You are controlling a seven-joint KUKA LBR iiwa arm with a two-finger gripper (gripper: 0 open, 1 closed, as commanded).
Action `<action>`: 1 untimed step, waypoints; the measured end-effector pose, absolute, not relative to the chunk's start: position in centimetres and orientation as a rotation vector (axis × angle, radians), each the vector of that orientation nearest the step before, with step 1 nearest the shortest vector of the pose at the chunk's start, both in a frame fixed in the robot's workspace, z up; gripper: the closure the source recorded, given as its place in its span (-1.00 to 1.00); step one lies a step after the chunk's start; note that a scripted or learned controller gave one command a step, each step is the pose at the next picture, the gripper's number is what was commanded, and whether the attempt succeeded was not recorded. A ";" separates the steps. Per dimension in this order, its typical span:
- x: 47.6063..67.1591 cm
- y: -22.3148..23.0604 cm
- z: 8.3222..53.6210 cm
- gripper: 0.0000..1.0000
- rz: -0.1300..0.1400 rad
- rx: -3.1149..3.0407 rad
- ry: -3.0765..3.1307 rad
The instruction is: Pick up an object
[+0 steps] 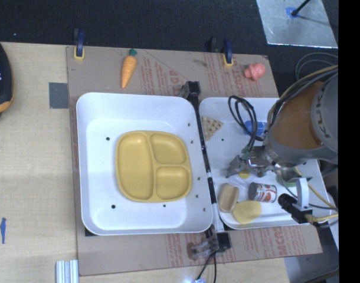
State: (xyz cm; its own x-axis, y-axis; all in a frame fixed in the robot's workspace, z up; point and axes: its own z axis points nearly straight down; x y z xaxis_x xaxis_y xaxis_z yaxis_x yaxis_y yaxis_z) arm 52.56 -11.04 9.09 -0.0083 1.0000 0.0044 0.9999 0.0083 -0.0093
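At the right bin's (224,108) near edge lie a yellow lump (246,211), a tan block (228,197) and a small can (262,192). Just beyond, the pincer (244,165) hangs low over the bin floor; whether it grips anything I cannot tell. A yellow divided plate (153,165) fills the left bin (91,158). A toy carrot (128,68) rests by the desk's far edge.

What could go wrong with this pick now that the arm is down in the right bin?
The gripper sits low among crowded items: a small can, a tan piece and a yellow piece lie close together, so it may nudge them or catch two. The black cable looping over the right bin might snag.
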 end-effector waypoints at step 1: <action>60.2 -15.6 9.3 -1.00 -0.002 -2.219 -2.232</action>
State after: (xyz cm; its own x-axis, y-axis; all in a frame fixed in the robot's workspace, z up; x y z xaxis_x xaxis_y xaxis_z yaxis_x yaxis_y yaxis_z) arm 60.16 -15.63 9.30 -0.0057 1.0000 -0.0034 1.0000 0.0057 0.0049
